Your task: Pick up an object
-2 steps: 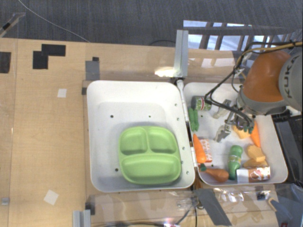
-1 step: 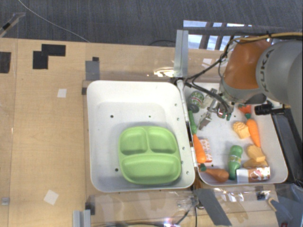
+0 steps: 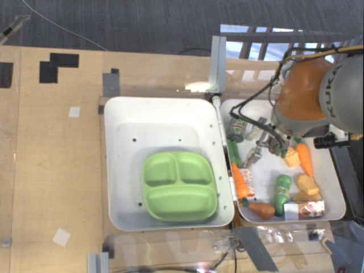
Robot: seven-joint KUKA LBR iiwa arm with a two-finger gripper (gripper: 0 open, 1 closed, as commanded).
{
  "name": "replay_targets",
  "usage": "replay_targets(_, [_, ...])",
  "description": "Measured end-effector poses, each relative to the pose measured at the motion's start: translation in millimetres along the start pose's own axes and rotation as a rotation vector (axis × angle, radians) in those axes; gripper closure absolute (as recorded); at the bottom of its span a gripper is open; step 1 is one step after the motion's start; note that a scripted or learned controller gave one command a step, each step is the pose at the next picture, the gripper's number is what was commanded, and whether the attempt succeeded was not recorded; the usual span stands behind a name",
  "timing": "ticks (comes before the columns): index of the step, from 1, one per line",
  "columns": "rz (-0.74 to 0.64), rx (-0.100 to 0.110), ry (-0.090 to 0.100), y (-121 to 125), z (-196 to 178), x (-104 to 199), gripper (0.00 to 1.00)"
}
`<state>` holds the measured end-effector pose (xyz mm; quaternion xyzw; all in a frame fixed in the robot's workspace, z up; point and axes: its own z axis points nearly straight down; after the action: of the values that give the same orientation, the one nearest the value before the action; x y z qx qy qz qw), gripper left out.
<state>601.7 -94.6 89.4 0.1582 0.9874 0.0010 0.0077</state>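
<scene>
My gripper (image 3: 257, 152) hangs mid-frame right over the right bin (image 3: 335, 206) | fingers look spread, pinching nothing | nearest target: green bottle (image 3: 282, 194), lower right of my fingertips, long axis near vertical in frame | green plate (image 3: 179, 185) in left bin.

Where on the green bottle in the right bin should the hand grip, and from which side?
Probably across the green bottle's body, just below its yellowish cap, coming straight down from above. It lies roughly lengthwise toward the near wall of the right bin, with a brown piece and a carton crowding its lower end, so the upper body looks freest. The fingers would close across its narrow width.
</scene>
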Motion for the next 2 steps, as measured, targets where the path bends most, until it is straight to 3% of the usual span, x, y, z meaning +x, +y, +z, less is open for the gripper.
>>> replay_targets(1, [-0.083,-0.001,-0.003,-28.3,-1.4,28.4,0.0])
replay_targets(2, [-0.048,0.003,0.015,-15.1,2.2,-69.0,0.0])
